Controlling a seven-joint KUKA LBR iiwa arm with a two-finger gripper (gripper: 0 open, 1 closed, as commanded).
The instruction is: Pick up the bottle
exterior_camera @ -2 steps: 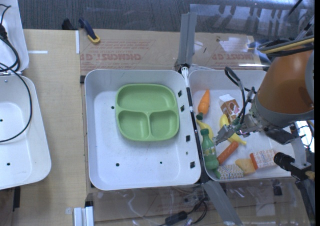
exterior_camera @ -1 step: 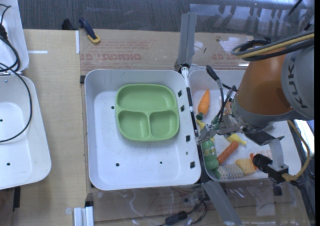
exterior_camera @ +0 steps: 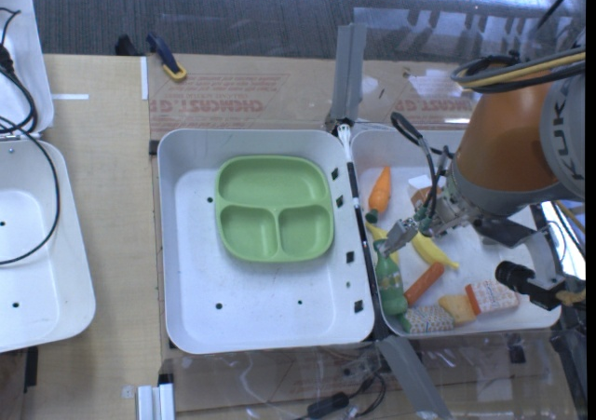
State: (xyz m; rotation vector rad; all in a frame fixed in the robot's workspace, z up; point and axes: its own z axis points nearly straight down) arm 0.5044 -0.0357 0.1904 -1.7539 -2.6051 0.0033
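Two white bins are sitting side by side on the counter (exterior_camera: 102, 223). The left bin (exterior_camera: 186, 297) is holding a green tray (exterior_camera: 276, 208) with three sections, lying flat near the bin's middle. The right bin (exterior_camera: 410, 327) is holding a jumble of toy food: a carrot (exterior_camera: 380, 189) near the dividing wall, a banana (exterior_camera: 430, 249) just below the gripper, a second carrot (exterior_camera: 424, 282) slanting beside it, and a few blocky pieces (exterior_camera: 477, 300) along the near edge. The bottle (exterior_camera: 390, 284), green with a red neck, is lying against the right bin's left wall, just beside the banana.

The arm (exterior_camera: 507, 143) is reaching in from the right, its orange band covering much of the right bin's far side. The gripper (exterior_camera: 402, 234) is hanging low just above the bottle's top end. Its fingers are small and blurred against the clutter, so I cannot tell whether they are apart or together. The right bin's right side is being hidden by the arm.
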